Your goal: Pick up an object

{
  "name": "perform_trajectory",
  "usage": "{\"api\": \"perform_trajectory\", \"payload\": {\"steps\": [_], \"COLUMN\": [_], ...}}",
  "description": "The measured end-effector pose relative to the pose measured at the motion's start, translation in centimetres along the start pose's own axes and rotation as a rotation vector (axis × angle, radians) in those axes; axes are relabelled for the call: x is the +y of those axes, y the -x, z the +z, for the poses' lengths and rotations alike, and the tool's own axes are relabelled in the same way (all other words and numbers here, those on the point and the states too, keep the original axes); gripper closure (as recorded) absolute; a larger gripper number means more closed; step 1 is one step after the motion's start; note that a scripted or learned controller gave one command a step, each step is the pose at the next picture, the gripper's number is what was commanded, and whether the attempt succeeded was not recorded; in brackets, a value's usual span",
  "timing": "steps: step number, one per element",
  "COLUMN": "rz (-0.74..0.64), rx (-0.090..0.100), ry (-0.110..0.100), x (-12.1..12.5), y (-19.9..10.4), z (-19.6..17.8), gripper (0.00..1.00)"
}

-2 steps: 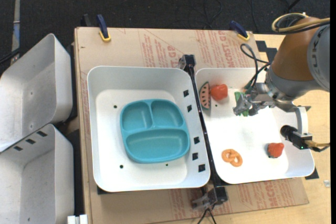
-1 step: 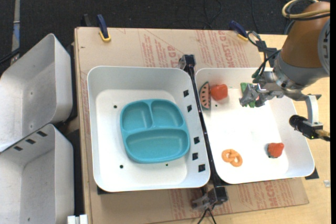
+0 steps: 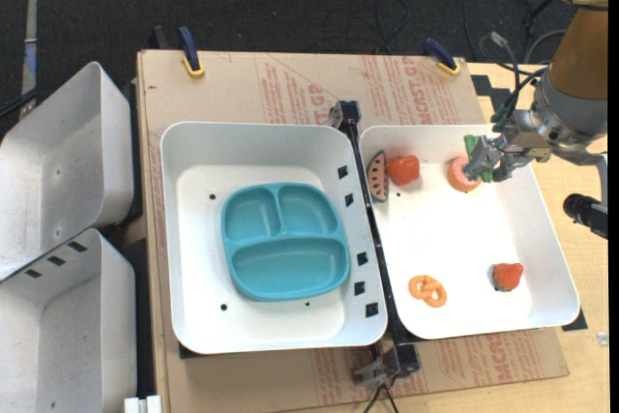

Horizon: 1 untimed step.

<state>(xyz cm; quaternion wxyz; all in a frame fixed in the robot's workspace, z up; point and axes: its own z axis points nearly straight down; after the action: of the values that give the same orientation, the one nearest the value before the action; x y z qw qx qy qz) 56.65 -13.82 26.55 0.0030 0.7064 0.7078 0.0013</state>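
Note:
The right bin [image 3: 542,237] holds several toy foods. A watermelon slice [image 3: 377,177] and a red tomato [image 3: 404,170] lie at its far left. A pink doughnut [image 3: 460,176] lies at the far middle, an orange pretzel [image 3: 427,290] near the front, and a red strawberry [image 3: 507,277] at the front right. My gripper [image 3: 486,162] hangs low at the bin's far right, just right of the pink doughnut and overlapping its edge. A green piece [image 3: 473,148] shows by the gripper tip; whether it is held is unclear.
The left bin [image 3: 184,208] holds a teal divided plate [image 3: 286,242]. A black divider [image 3: 366,208] runs between the two bins. Two more white bins [image 3: 58,169] stand off the board to the left. Clamps [image 3: 191,53] hold the cardboard at the back.

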Motion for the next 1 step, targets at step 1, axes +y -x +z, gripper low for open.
{"api": "perform_trajectory", "payload": {"steps": [1], "rz": [-0.005], "rx": [0.004], "ry": [-0.008], "x": [-1.23], "y": [-4.83], "z": [1.51], "gripper": [1.00]}}
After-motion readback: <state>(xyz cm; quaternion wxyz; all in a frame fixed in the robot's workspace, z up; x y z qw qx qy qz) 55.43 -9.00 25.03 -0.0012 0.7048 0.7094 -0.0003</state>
